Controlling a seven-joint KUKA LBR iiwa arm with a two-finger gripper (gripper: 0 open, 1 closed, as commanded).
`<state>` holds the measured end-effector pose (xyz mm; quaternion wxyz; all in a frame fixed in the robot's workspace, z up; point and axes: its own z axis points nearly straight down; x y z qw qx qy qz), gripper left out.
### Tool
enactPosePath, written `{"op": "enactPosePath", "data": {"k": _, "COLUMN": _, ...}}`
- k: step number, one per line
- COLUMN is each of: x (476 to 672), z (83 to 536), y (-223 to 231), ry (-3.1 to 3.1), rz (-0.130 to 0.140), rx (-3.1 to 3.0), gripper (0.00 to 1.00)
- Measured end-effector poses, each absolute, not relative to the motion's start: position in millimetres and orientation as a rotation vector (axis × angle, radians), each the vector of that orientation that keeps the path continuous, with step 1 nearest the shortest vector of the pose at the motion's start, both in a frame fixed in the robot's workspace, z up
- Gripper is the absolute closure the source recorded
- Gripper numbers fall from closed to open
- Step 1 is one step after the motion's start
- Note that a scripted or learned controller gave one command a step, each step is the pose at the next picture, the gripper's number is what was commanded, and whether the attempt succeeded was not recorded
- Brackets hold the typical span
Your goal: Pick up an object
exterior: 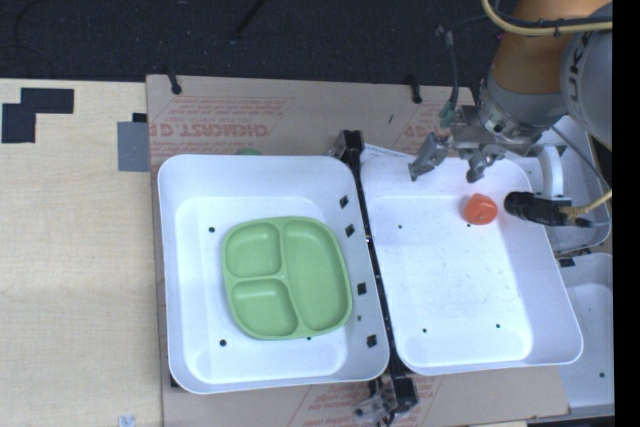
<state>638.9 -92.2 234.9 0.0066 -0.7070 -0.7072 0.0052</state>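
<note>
A green three-compartment plate (287, 276) lies in the left bin (190, 205). In the right bin (540, 315), a small orange object (480, 209) rests near the far wall, just below the gripper (452, 165), whose fingers hang spread apart, holding nothing.

My one camera sits fixed above the bench (70, 245), looking down at a slant toward 12 o'clock. It stands far enough back to take in both bins (190, 215) whole; my arm (545, 35) enters from 3 o'clock.
</note>
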Motion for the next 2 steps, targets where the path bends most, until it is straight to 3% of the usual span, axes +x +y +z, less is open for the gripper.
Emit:
{"op": "enactPosePath", "data": {"k": 1, "x": 641.2, "z": 243, "y": -92, "ry": -2.221, "rz": 0.003, "rx": -2.217, "gripper": 0.0}}
{"op": "enactPosePath", "data": {"k": 2, "x": 642.1, "z": 180, "y": -85, "ry": -2.221, "rz": 0.007, "rx": -2.213, "gripper": 0.0}}
